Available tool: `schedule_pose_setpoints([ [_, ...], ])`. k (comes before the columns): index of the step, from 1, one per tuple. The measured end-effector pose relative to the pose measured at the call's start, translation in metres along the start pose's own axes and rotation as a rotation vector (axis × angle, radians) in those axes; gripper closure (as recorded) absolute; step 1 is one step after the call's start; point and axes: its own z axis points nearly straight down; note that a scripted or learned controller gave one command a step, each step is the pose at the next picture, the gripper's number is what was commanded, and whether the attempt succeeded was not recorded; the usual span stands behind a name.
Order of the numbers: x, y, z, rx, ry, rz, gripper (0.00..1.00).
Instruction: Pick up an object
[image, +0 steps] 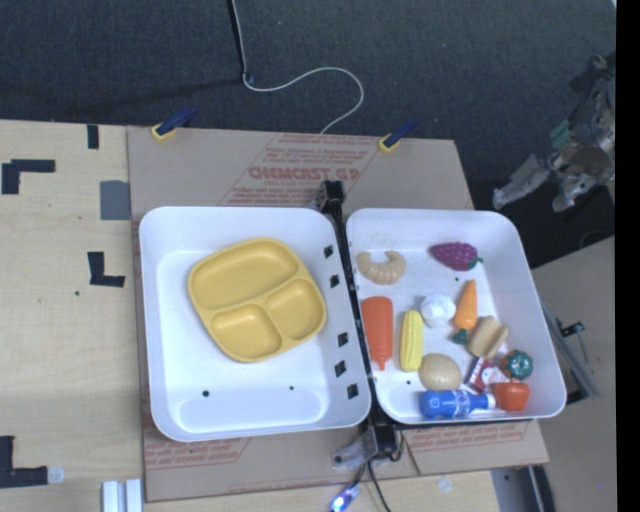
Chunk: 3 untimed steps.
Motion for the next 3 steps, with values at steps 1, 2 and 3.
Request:
schedule_pose_setpoints([
  [1, -0.032, -0.088, -0.092, 0.005, 0.000, 0.005, 0.00],
  [2, -0.029, -0.122, -0.136, 0.010, 0.003, 0.001, 0.00],
  [3, -0.029, -0.120, -0.144, 0.012, 0.002, 0.000, 1.00],
])
